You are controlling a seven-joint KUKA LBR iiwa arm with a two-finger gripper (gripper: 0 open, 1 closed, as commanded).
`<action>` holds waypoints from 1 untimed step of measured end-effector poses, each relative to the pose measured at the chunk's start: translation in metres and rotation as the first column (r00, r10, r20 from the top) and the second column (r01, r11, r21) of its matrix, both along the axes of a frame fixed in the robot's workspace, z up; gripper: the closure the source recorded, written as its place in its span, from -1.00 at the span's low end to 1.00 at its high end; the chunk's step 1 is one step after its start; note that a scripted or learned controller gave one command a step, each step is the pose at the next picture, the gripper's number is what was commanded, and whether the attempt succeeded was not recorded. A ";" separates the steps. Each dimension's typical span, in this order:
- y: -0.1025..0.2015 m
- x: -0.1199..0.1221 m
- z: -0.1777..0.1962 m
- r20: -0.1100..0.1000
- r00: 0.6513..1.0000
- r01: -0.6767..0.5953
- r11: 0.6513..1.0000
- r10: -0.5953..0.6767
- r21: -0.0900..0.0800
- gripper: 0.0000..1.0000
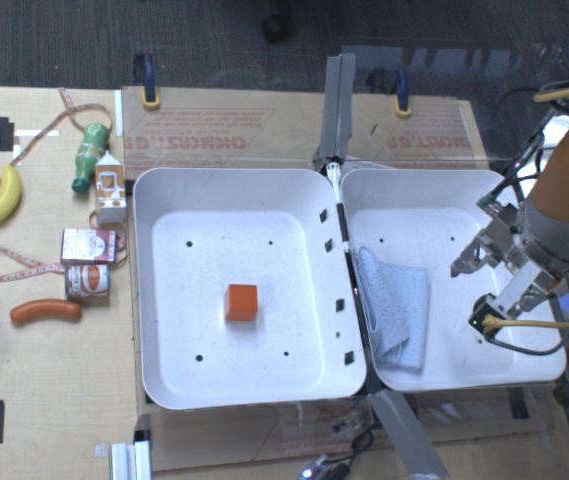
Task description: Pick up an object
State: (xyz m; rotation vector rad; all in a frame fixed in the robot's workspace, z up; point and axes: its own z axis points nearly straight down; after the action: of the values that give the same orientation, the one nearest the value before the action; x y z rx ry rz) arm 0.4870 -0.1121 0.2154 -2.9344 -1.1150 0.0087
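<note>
Nothing grasped yet: small orange cube [242, 302] resting mid-floor of left white bin [164, 368], light blue folded cloth [396, 308] lying against left wall of right white bin [444, 373]. Gripper [486, 288] poised over right bin's right side, well apart from cloth (finger state: cannot tell). Approach, descent, grasp, lift all outstanding.

Left bin [164, 368]: open floor all round the orange block [242, 302] — nothing beside it.
Right bin [464, 368]: blue cloth [396, 313] crowds the left wall — right half bare.
</note>
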 end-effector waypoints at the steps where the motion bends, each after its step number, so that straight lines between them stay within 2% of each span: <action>1: -0.083 0.009 0.029 0.002 0.998 -0.056 0.998 0.056 -0.001 -1.00</action>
State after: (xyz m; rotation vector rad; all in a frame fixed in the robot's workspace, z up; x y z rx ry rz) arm 0.4959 -0.1951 0.2447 -2.9038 -1.1976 0.0061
